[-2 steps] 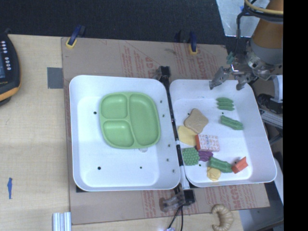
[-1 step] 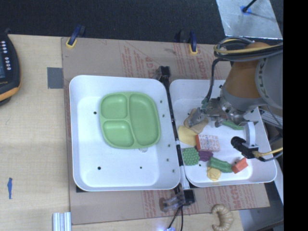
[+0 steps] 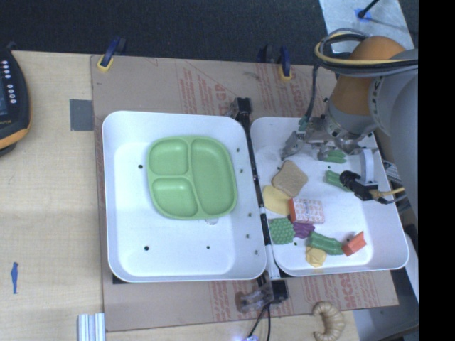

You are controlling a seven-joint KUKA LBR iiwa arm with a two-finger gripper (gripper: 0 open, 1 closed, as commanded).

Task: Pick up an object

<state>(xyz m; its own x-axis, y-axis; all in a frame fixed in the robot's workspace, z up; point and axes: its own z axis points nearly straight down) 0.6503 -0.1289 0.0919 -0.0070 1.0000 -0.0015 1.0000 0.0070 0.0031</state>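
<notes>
My gripper (image 3: pixel 313 145) hangs over the far end of the right bin (image 3: pixel 387 261), its grey fingers (image 3: pixel 291 148) spread apart with nothing between them. Just below it lies a tan bread slice (image 3: pixel 290 178), and a small green piece (image 3: pixel 331 158) sits by its right side. Nearer the front lie a yellow chunk (image 3: pixel 276 199), a pink and white box (image 3: pixel 307 209), a green textured piece (image 3: pixel 281 230), a purple item (image 3: pixel 303 228), a green pickle shape (image 3: pixel 325 243), an orange block (image 3: pixel 354 244) and a small yellow piece (image 3: pixel 316 257).
The left bin (image 3: pixel 128 254) holds a green divided plate (image 3: pixel 192 176). A tan curled object (image 3: pixel 328 320) lies on the bench in front of the bins. A black and orange handset (image 3: pixel 10 98) sits at the far left edge.
</notes>
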